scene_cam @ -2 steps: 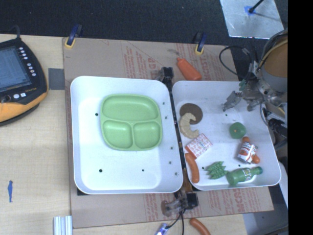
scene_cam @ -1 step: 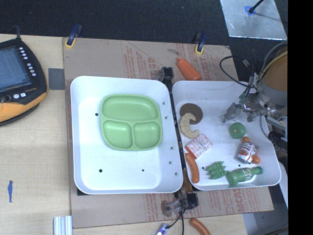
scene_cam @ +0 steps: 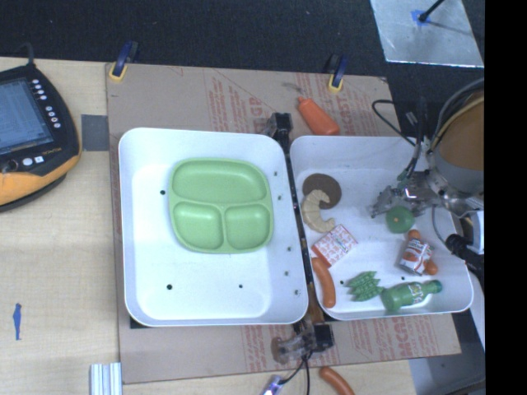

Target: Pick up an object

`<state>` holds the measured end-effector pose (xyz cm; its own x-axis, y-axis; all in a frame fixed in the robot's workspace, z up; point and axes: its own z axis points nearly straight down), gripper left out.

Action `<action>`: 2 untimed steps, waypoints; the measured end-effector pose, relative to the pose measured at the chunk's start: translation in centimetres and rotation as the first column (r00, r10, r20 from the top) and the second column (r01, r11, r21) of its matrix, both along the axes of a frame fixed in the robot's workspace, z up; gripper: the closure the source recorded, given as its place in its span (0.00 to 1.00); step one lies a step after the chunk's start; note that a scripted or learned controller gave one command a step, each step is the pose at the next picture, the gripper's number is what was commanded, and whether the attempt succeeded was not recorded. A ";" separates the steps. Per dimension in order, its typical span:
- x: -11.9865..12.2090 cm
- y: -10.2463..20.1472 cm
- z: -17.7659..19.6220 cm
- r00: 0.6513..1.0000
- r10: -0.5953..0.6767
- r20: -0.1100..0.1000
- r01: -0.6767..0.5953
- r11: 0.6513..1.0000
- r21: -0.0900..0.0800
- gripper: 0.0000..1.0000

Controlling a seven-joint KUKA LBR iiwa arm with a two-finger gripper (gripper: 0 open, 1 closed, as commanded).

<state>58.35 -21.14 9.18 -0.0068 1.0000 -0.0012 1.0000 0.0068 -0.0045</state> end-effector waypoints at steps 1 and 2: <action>0.0 -0.1 1.1 1.000 0.003 -0.001 -0.003 1.000 -0.002 1.00; 2.0 4.6 2.2 1.000 0.000 0.003 0.000 1.000 -0.001 1.00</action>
